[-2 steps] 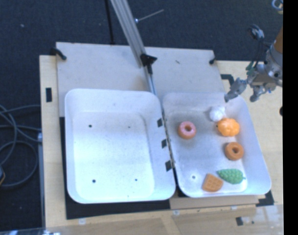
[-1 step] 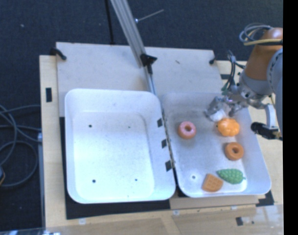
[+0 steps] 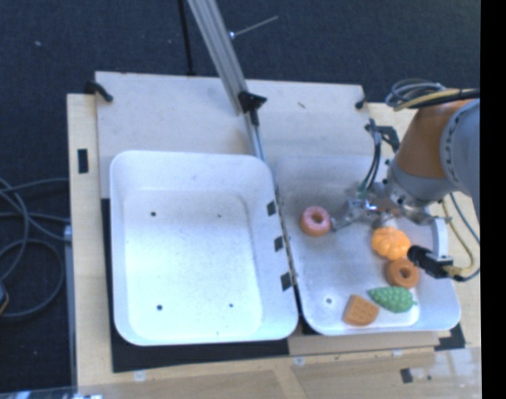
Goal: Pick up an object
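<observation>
Two shallow white bins sit side by side on the bench: the left bin (image 3: 194,248) and the right bin (image 3: 319,181), over which the arm (image 3: 435,148) reaches from the right. Its gripper (image 3: 346,216) hangs just beside a pink frosted doughnut (image 3: 316,220); whether it grips anything I cannot tell. Nearby lie an orange pumpkin-like toy (image 3: 390,242), a green bumpy toy (image 3: 393,298), a brown doughnut (image 3: 401,273) and an orange wedge (image 3: 361,310).

- bins (image 3: 194,173): white plastic, matt, faintly speckled
- bench (image 3: 169,106): pale wood, matt
- donut (image 3: 316,220) by the fingers: pink, glossy plastic look
- grapes (image 3: 392,298): green, bumpy
- arm (image 3: 431,144): smooth orange band, slight sheen
</observation>
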